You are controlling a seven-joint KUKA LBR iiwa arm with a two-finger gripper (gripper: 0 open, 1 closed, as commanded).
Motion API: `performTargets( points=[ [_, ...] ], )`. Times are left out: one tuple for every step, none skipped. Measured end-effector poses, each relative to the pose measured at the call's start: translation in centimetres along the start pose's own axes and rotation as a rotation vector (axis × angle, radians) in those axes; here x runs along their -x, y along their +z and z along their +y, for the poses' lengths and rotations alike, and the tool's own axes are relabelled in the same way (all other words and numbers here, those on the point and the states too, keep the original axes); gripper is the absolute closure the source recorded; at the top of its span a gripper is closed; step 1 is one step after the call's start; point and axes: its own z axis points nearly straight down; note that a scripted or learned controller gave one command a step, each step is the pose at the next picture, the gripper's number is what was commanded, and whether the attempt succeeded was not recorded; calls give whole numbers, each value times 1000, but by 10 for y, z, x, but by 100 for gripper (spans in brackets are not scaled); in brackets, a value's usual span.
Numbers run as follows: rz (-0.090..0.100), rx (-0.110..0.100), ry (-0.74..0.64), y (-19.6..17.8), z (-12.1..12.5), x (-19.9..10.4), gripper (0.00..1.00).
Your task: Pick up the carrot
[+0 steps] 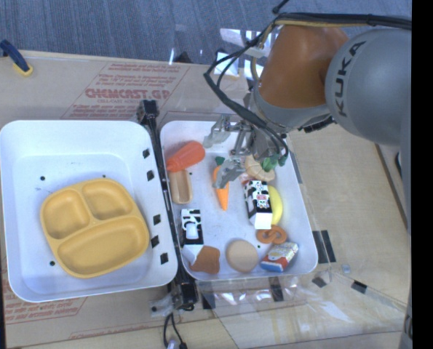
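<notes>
Camera view, near edge: milk carton (279, 257), egg (241, 255) and bread slice (206, 259) in the right bin (303, 217).
Left bin (12, 195): yellow divided plate (94, 226).
Carrot (221, 192): mid right bin, lying flat, tip toward the near side.
Gripper (234, 164): fingers spread narrowly just above the carrot's leafy end, holding nothing.

left bin (20, 144): holding a yellow divided plate (94, 226)
right bin (307, 231): holding a banana (276, 203), pretzel (272, 235), egg (241, 255), milk carton (257, 198)
worktop (347, 195): lying beneath both bins
</notes>
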Motion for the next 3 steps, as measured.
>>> performTargets(
  points=[
    [6, 4, -327, 128, -20, -11, 0],
    [-5, 1, -332, 113, -19, -7, 100],
    [-16, 1, -280, 19, 47, -20, 100]
  ],
)
